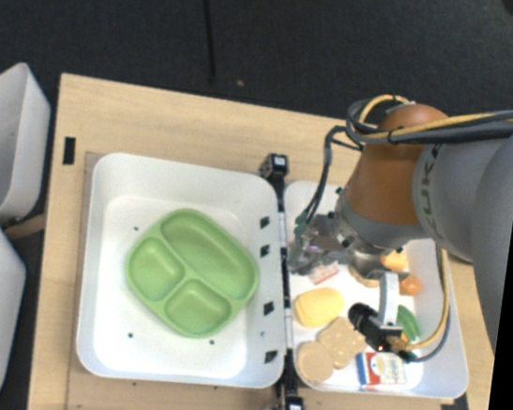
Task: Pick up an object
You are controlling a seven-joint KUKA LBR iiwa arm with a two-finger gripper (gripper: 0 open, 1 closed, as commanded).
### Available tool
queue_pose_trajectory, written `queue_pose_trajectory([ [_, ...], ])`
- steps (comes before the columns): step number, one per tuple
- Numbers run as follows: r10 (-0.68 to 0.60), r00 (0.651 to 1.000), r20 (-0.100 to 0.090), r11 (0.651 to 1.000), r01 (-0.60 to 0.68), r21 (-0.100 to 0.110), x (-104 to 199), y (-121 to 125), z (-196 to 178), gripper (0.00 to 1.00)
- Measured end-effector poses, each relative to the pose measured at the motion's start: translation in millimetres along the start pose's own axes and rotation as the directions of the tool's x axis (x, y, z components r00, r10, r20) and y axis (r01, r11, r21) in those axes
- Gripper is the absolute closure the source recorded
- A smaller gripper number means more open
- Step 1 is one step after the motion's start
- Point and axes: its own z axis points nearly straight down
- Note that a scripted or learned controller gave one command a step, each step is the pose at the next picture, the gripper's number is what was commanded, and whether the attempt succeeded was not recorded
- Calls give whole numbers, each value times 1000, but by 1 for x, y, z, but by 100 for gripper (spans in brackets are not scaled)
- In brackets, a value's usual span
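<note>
Grey and orange, the arm (401,187) is seen reaching in from the right and hanging low over the right bin (447,364), with much of that bin's far end hidden beneath it. A green divided plate (192,273) is laid in the left bin (91,337), well apart from the work. The objects to be picked are gathered in the right bin: a yellow lemon-like piece (317,306), a tan biscuit-shaped toy (329,349), a small printed carton (383,369), a green piece (408,322) and orange bits (400,263) near the wrist. The gripper (312,247) is placed by the bin's left wall; whether anything is pinched cannot be told. A good grasp is judged to need one item singled out, the descent centred on it and kept off the wall, and neighbours left undisturbed.
</note>
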Motion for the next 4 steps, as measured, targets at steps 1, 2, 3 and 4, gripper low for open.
queue_pose_trajectory([
  [1,9,1000,7,1000,-9,-29,-67,7,-185,100],
  [2,6,1000,2,1000,-6,2,-90,67,25,100],
  [3,4,1000,2,1000,-4,-10,-90,69,5,100],
  [4,3,1000,3,1000,-3,-12,-91,69,-5,100],
])
